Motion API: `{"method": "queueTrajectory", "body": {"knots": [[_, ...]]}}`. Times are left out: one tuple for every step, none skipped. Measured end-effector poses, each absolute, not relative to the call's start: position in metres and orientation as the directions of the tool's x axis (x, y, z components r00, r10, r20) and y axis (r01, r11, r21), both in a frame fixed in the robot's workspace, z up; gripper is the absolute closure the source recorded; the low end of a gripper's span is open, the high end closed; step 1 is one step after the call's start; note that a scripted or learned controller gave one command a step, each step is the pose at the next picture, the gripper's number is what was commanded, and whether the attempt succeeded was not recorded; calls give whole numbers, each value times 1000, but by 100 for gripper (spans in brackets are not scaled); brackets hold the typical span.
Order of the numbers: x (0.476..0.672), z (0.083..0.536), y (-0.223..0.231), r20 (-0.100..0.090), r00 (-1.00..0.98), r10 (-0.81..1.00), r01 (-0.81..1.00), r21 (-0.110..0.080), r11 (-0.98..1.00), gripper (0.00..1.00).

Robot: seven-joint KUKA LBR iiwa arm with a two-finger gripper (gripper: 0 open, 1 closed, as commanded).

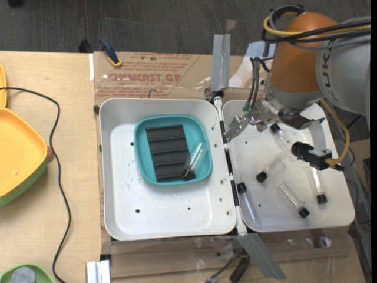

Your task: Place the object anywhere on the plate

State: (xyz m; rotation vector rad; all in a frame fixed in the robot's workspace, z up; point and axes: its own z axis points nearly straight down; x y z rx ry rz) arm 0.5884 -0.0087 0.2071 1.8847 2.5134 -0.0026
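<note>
The teal square plastic plate (148,168) sat in the left white bin (118,205) on the table. One clear plastic tube with a black cap (194,160) lay on the plate's right side, over its dark ribbed insert (165,152). The end effector (250,120) hovered over the upper left of the right white bin (336,211); whether it was released or clenched could not be told. Further clear tubes (293,198) lay in that bin. Judged step: placement apparently complete. A next move, if any, would call for descent onto another tube.
</note>
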Motion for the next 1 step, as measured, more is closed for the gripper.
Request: {"method": "queueTrajectory", "body": {"knots": [[577, 326, -34, -3, -135, 991, 991, -1, 135, 0]]}}
